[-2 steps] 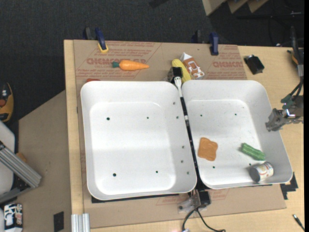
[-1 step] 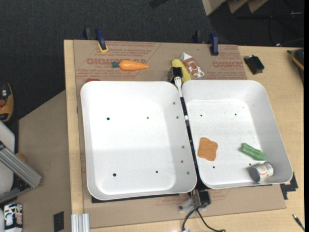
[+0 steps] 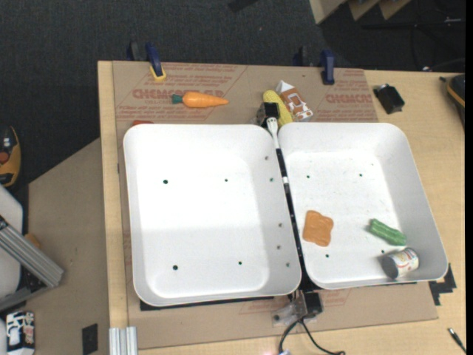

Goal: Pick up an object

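- Three things to pick lie in the right bin (image 3: 347,143): a flat orange piece (image 3: 318,228), a green pod (image 3: 387,232), a small can (image 3: 400,263)
- I cannot tell if the pincer is wide or narrow
- The can lies on its side by the rim; it may roll away
- The flat piece may slip; little to pinch

The right bin (image 3: 414,170) holds a slice (image 3: 318,228), pod (image 3: 387,232) and can (image 3: 400,263); a carrot (image 3: 199,100) lies behind the left bin (image 3: 148,198).
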Controlling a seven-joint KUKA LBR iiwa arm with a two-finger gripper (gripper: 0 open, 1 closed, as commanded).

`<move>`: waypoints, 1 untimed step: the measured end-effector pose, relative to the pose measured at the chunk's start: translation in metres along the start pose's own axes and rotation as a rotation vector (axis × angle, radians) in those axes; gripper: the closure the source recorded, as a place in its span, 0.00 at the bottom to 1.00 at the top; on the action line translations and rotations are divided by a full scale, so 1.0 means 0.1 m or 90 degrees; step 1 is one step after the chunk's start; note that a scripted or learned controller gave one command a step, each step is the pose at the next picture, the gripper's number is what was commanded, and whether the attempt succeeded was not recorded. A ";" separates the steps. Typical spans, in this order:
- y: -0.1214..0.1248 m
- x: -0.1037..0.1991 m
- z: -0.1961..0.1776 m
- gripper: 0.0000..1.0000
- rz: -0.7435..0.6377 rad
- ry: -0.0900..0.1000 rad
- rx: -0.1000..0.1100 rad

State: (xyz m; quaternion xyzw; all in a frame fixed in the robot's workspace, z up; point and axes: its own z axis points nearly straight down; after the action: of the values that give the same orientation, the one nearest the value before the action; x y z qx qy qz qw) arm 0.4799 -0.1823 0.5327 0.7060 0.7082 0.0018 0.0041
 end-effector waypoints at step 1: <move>0.00 0.21 -0.03 1.00 0.001 0.001 0.002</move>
State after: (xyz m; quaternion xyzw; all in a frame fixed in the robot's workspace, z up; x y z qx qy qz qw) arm 0.4798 -0.1617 0.5359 0.7064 0.7078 0.0012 0.0029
